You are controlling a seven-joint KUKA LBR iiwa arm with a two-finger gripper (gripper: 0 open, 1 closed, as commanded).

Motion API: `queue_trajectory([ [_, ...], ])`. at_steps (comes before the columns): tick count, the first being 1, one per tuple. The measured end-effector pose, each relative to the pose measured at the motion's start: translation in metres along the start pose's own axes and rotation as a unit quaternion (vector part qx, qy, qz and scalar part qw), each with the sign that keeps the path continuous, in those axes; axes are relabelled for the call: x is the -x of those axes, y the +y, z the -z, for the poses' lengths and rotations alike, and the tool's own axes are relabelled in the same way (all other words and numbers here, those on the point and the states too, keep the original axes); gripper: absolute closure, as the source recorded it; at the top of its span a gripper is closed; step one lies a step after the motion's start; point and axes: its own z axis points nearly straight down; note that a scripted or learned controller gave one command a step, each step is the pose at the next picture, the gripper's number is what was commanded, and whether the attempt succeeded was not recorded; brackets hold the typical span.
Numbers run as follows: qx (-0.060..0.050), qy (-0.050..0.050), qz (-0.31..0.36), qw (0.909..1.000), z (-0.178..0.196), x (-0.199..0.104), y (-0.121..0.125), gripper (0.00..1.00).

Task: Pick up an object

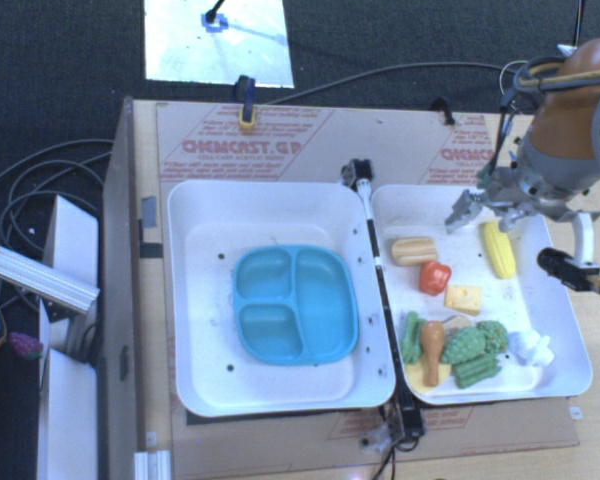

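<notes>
Nearest me, along the front edge of the right bin (570, 373), I see a green leafy toy (475, 346), a chicken drumstick (432, 346) standing lengthwise beside a green bean pod (411, 336), and a small white piece (530, 346) toward the front right corner. In the left bin (195, 298) a blue divided plate (295, 303) lies about centre (three compartments, nothing in them). Moving back in the right bin: a yellow cheese wedge (464, 299), then a red pepper (433, 277) just beside a hot dog bun (413, 250). The corn cob (497, 249) lies near the bin's right wall, pointing front to back. Farthest back, my gripper (488, 212) hovers at the bin's rear edge, just behind the corn; its fingers look spread apart, and I see nothing between them.
</notes>
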Motion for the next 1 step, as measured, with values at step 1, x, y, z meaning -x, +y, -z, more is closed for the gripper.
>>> queue_trajectory([
  [1, -0.001, 0.0, 0.0, 1.0, -0.1054, -0.0433, -0.019, 0.0],
])
